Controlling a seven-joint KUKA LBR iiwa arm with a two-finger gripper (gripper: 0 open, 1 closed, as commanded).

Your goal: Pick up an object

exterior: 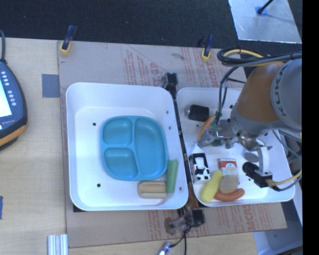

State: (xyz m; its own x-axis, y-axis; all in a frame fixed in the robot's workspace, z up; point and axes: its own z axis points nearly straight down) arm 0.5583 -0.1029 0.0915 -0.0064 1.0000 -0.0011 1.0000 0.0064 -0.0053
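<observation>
- White plastic forms two shallow bins set side by side on a cardboard sheet (122, 62) clamped to a wooden bench (26, 179).
- Over the right bin (280, 195) the grey arm (279, 100) is seen, reaching in from the right, with its orange band above the wrist.
- The gripper (218, 132) is placed low over the upper middle of the right bin; whether it is apart or together cannot be told, as the wrist covers it.
- Just beside the gripper, an orange piece (206, 126) is seen, its long axis slanted from lower left to upper right; whether it is touched cannot be told.
- A small black block (198, 112) lies near the right bin's upper left corner, its long axis roughly level.
- Along the right bin's near edge, several things are gathered: a black-and-white toy (201, 170), a yellow corn cob (211, 186) tilted with its top end to the upper right, a red sausage (229, 195) lying nearly level, and a small red-and-white box (228, 167) above a tan lump (228, 184).
- The corn and the sausage are touching at the bin's near wall.
- In the left bin (77, 142) a blue divided plate (134, 146) is laid in the middle.
- A green stick (171, 175) is stood along the plate's right side, its long axis nearly vertical in the view.
- A tan bread roll (152, 188) lies level below the plate, touching the stick's lower end.
- At the bench's left edge a control pendant (2, 105) is rested.
</observation>
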